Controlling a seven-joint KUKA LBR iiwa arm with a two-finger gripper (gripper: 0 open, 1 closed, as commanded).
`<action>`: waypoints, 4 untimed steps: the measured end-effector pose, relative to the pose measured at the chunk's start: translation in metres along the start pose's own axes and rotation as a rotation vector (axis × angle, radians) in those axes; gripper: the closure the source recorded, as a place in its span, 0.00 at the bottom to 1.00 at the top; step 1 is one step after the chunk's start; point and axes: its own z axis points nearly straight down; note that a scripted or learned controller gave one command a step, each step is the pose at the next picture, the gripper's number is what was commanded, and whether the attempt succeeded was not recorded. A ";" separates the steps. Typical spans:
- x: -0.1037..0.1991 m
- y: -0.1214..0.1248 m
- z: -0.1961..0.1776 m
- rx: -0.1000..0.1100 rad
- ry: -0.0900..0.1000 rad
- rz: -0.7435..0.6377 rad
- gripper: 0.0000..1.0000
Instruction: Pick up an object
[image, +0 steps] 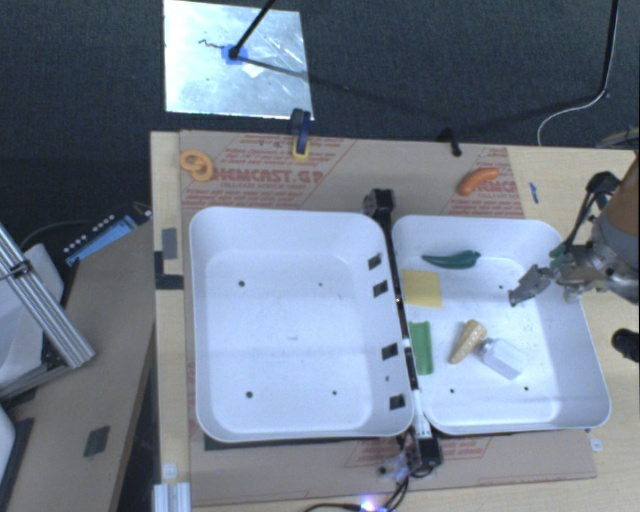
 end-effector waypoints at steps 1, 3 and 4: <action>0.092 0.026 0.089 0.005 0.006 -0.010 0.00; 0.101 0.022 0.112 0.004 0.002 -0.002 1.00; 0.120 -0.060 -0.146 -0.018 0.000 -0.003 1.00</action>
